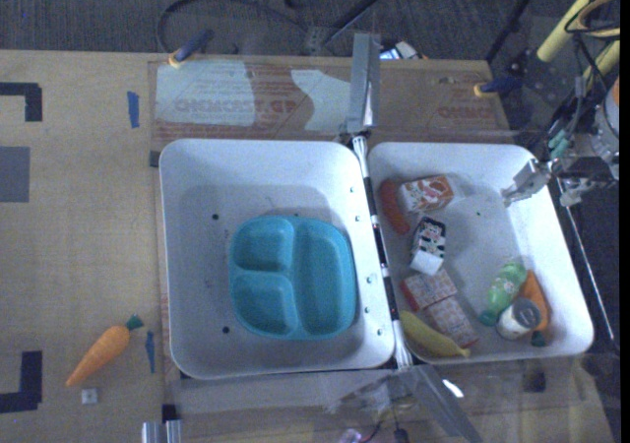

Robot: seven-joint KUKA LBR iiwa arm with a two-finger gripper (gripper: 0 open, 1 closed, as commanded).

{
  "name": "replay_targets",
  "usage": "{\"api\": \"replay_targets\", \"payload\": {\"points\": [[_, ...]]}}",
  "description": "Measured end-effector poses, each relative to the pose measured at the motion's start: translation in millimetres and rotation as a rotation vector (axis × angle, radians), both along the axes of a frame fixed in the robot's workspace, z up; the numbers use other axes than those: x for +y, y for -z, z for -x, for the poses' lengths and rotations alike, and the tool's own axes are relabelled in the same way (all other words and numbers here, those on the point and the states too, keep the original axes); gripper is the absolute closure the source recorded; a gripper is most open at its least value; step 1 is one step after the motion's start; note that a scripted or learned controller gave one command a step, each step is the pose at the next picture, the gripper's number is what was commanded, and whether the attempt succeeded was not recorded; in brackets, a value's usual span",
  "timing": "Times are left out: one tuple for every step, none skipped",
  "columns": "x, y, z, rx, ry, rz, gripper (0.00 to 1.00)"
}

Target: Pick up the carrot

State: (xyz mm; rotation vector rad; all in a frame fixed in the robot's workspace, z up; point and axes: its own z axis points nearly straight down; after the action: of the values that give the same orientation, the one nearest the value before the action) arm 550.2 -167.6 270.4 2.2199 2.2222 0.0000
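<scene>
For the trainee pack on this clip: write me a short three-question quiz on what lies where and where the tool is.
1. True or false: the blue divided plate lies in the right bin.
2. Where is the tool? A) above the blue plate; B) at the right bin's far right corner; C) beside the banana.
3. What orange thing lies on the bench, outside and left of the left bin?

Key: 1 false, since the plate is in the left bin; 2 B; 3 a carrot.
</scene>
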Motion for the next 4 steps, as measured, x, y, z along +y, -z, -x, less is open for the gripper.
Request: {"api": "replay_targets", "payload": {"points": [[76, -68, -36, -0.002, -0.155, 0.001, 0.00], [47, 42, -36, -0.002, -0.329, 0.000, 0.00], [84, 31, -9, 0.000, -0.382, -0.001, 0.00], [41, 68, 32, -0.002, -0.683, 0.000, 0.00]]}}
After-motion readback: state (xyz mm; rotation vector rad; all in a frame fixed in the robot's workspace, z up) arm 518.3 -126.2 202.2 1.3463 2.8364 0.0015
